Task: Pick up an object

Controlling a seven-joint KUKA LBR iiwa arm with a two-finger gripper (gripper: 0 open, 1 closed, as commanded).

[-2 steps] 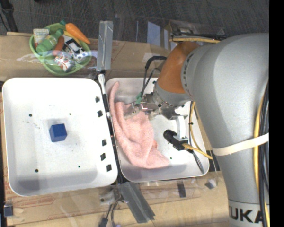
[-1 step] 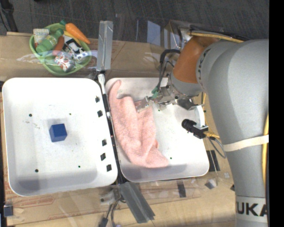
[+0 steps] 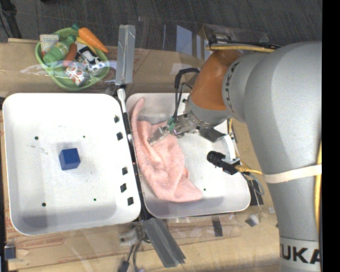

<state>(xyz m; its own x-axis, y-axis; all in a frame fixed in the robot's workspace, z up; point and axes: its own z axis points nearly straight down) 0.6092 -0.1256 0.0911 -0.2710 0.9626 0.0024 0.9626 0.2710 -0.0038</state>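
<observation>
Gripper (image 3: 160, 132) low in right bin (image 3: 238, 200), pressed on the upper part of pink cloth (image 3: 165, 166). Grip state: cannot tell; tips blur into folds. Blue cube (image 3: 69, 158) alone in left bin (image 3: 22, 109).

Cube (image 3: 69, 158) w/ solid blue colour, near middle of left bin (image 3: 22, 112), which is plain white w/ a few small dark dots. Towel (image 3: 164, 163) pale pink, no pattern, along left edge of right bin (image 3: 226, 200), also white. Arm (image 3: 272, 95) grey w/ orange band. Bowl (image 3: 73, 83) lime green, at bench's (image 3: 11, 58) back-left corner, holding an orange carrot (image 3: 90, 37) & mixed bits. Bench brown.
</observation>
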